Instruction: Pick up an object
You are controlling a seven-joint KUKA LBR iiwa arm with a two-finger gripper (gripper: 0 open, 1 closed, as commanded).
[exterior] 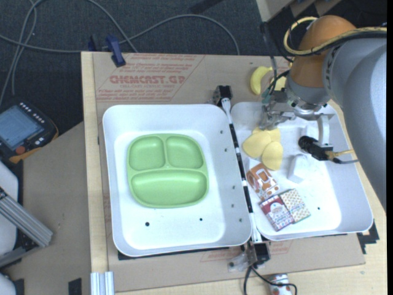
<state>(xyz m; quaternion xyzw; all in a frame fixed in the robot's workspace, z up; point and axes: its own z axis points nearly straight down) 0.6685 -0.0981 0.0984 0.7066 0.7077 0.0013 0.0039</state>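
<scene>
My gripper (pixel 268 120) hangs over the yellow lump (pixel 265 147) near the right bin's (pixel 344 220) far-left corner, its grip state hidden from me, so it might slip off that rounded surface.

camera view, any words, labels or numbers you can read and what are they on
"CHEMCAST GP": large red print on the brown board behind the bins; smaller lines around it blurred.
Orange carton: print too small to read.
Red patterned packet: unreadable.
Handheld screen: unreadable.
</scene>
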